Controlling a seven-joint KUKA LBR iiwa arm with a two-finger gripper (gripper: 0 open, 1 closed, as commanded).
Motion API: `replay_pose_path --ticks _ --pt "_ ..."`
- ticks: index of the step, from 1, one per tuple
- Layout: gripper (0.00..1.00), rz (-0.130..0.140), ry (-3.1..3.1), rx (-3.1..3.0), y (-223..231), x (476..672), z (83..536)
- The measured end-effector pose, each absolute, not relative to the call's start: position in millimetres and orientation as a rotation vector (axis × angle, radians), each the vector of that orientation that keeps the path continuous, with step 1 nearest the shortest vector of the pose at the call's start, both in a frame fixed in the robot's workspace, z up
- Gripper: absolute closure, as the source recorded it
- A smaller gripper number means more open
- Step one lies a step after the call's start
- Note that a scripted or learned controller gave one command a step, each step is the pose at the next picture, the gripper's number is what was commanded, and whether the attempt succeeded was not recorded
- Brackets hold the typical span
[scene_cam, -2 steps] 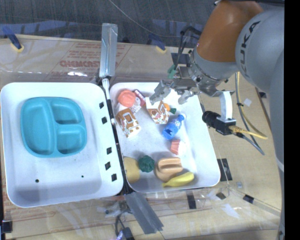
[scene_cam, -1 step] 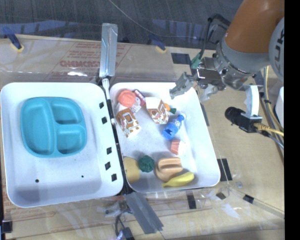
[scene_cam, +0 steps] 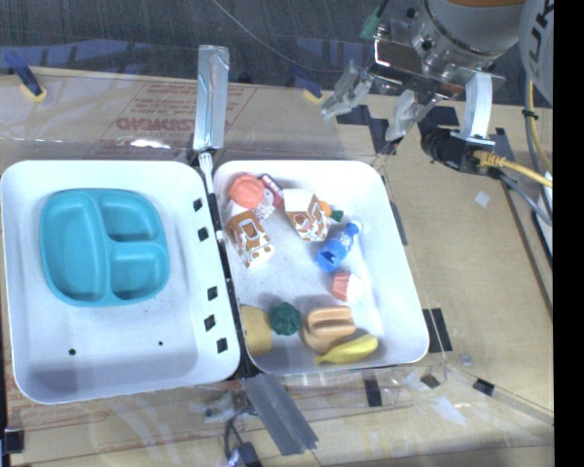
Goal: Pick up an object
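My gripper [scene_cam: 375, 103] hangs above the far edge of the right bin [scene_cam: 401, 261], its two pale fingers spread apart with nothing between them. Below it in that bin lie an orange-red ball-like toy [scene_cam: 244, 190], two small brown and white cartons [scene_cam: 250, 237] [scene_cam: 307, 216], a blue bottle-shaped toy [scene_cam: 336, 247], a small pink piece [scene_cam: 343, 285], a yellowish round toy [scene_cam: 256, 330], a dark green lump [scene_cam: 285, 318], a hot dog toy [scene_cam: 328, 323] and a yellow banana [scene_cam: 348, 350].
The left bin [scene_cam: 19, 358] holds a teal divided tray [scene_cam: 104, 246]. A grey metal strip [scene_cam: 210, 95] stands at the far end of the divider between the bins. Brown bench surface lies to the right of the right bin.
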State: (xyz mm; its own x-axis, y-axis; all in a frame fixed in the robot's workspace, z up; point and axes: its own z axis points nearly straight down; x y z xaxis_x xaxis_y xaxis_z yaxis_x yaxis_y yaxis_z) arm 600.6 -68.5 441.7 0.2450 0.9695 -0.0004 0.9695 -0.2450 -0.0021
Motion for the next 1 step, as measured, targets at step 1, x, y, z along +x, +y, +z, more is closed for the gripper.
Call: replay_pose_path --ticks 1 --pt "0.0 0.023 -1.836 -2.536 -72.2 594.0 214.8"
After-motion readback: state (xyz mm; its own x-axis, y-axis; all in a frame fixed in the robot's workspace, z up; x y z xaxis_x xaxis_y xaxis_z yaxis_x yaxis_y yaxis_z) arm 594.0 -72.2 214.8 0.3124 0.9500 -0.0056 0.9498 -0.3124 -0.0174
